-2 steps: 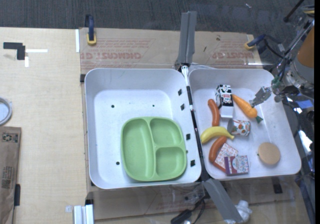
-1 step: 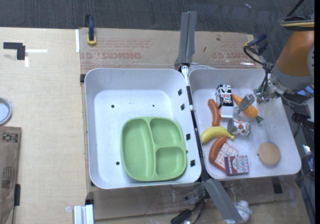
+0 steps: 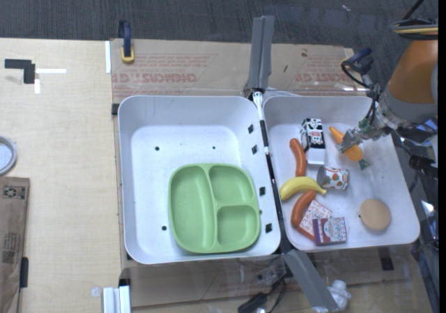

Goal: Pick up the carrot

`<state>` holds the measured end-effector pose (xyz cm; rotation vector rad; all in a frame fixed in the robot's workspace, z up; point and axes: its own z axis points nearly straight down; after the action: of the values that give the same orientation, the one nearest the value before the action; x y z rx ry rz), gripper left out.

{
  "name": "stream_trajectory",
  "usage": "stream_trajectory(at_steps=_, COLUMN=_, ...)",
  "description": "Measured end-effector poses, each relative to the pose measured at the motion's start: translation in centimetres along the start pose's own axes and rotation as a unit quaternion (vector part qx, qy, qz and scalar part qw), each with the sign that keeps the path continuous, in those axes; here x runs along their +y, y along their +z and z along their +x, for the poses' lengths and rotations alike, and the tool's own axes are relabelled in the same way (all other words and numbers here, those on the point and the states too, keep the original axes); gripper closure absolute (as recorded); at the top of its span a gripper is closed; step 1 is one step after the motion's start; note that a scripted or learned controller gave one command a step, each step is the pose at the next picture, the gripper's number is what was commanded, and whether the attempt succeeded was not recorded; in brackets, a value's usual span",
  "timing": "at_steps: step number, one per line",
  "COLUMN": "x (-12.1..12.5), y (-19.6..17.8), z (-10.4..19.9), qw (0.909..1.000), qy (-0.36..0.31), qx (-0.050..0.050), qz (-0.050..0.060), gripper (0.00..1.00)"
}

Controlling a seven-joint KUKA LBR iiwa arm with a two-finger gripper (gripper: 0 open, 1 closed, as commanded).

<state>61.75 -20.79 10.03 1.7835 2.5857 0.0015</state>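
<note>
The carrot (image 3: 339,135) is a small orange piece lying at a slant near the back of the right bin (image 3: 401,172), just right of a black-and-white carton (image 3: 313,132). My gripper (image 3: 354,140) comes in from the right and sits directly over the carrot's middle, so the carrot's orange ends stick out to its upper left and lower right. The gripper hides the part of the carrot under it. Whether the carrot rests on the bin floor or is raised a little, I cannot tell.
The right bin also holds a red sausage (image 3: 299,155), a banana (image 3: 298,187), an orange-red sausage (image 3: 302,207), a small can (image 3: 334,178), a pink box (image 3: 326,228) and a round bun (image 3: 375,215). A green divided plate (image 3: 182,210) lies in the left bin (image 3: 139,137).
</note>
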Motion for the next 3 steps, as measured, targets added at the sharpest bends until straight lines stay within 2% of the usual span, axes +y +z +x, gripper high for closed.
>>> stream_trajectory(at_steps=1, x=2.9, y=-10.2, z=4.5, qw=0.9998, qy=-0.019, qx=0.0, qz=0.001, gripper=1.0)
stream_trajectory(at_steps=2, x=2.5, y=-7.9, z=3.8, qw=0.9999, qy=-0.011, qx=0.0, qz=0.002, gripper=1.0)
stream_trajectory(at_steps=3, x=2.5, y=-7.9, z=3.8, qw=0.9999, qy=-0.011, qx=0.0, qz=0.001, gripper=0.0)
